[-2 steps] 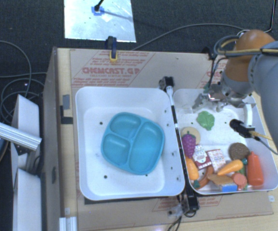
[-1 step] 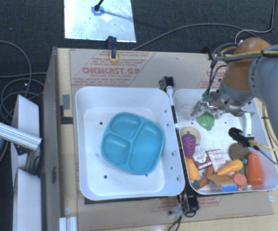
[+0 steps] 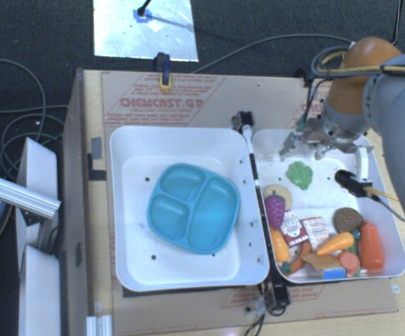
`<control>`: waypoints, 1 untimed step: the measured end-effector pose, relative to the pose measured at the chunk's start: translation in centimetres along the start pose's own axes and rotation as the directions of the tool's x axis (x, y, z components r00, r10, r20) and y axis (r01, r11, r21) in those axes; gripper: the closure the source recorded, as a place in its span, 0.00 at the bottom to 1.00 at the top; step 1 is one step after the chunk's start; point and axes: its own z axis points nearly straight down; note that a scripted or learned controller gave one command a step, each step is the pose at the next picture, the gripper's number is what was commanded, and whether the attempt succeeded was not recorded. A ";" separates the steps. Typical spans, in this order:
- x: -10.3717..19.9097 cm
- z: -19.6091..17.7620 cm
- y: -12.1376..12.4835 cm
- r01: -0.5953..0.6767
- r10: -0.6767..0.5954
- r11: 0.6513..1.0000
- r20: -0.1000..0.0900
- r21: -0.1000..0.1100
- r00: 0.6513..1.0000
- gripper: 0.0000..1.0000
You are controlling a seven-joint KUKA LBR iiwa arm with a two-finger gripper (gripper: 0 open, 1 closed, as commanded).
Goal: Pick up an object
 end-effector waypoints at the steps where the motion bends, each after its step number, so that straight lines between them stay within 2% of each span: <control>1: 0.8 1.6 -2.4 -0.003 0.003 1.000 -0.001 0.004 1.000 0.00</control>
